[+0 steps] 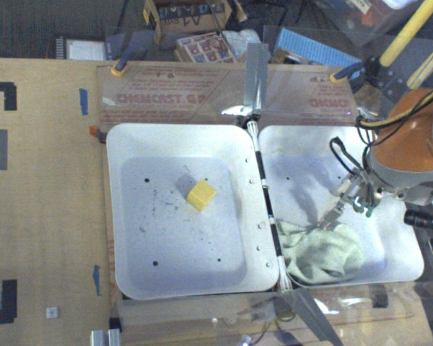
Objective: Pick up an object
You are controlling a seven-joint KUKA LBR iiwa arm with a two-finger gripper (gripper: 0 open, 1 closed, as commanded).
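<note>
White plastic is what I mostly have in front of me: two shallow bins sitting side by side on a bench of pale brown board. In the left white bin [130, 157] I see a small yellow cube-shaped block [201, 195] lying alone near the middle of the floor, a little above and right of centre, turned at an angle to the bin walls. Dark specks and scuffs dot the floor around it, and nothing touches it.

The right white bin [303, 157] holds a crumpled pale greenish cloth [323, 254], bunched into the lower left corner against the wall it shares with the left bin. My arm comes in from the right, its orange band [413, 139] over the right bin's far edge, with black cables looping beside it. The two-finger gripper [335, 217] slants down and to the left, its tip right at the upper edge of the cloth. At this angle the tip is thin and blurred against the fabric, so I cannot tell whether the hand is released, clenched or has any cloth in it, nor whether it is touching the cloth or just above it.

The yellow block is well apart from the gripper, across the dividing wall in the other bin. Behind the bins a clear plastic sheet with reddish lettering [166, 96] lies flat, clipped at its corners.
</note>
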